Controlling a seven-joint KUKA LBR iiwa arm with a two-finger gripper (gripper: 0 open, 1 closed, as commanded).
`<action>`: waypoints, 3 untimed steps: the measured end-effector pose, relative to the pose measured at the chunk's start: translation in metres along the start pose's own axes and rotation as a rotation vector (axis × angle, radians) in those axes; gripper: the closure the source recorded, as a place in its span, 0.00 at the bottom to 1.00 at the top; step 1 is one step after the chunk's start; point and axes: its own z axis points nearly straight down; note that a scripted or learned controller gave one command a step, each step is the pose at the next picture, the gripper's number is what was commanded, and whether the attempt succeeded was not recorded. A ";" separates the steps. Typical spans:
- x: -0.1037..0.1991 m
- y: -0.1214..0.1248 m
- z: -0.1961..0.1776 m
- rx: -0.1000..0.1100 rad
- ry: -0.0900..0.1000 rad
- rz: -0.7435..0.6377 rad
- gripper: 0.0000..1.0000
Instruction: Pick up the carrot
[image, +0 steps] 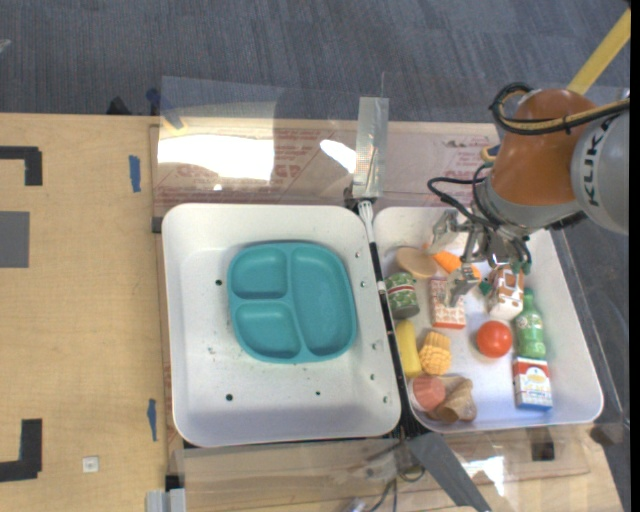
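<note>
My claw (478, 262) hangs low over the far part of the right bin (583, 352), its metal fingers spread apart and pointing down, with nothing gripped between them. The carrot (447, 262), a small orange piece, lies just beside my fingers on the side toward the divider between the bins, touching or nearly touching the tan bread-like piece (415, 263) next to it. I judge that I am in the approach step: over the target but not yet closed on it. The crowd around it matters, because a small carton (447, 303) sits just nearside of the carrot and a little bottle (505, 290) lies close on the other side. My next move calls for shifting slightly toward the divider so the carrot sits between my fingers, then descending and closing without catching the neighbours. The left bin (190, 320) holds a teal divided plate (293, 300), well apart from this work.
</note>
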 end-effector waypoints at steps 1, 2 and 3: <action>-0.003 0.001 -0.014 0.001 -0.009 -0.002 1.00; 0.051 -0.047 -0.026 -0.004 0.029 0.010 1.00; 0.051 -0.044 -0.025 -0.006 0.030 0.006 0.00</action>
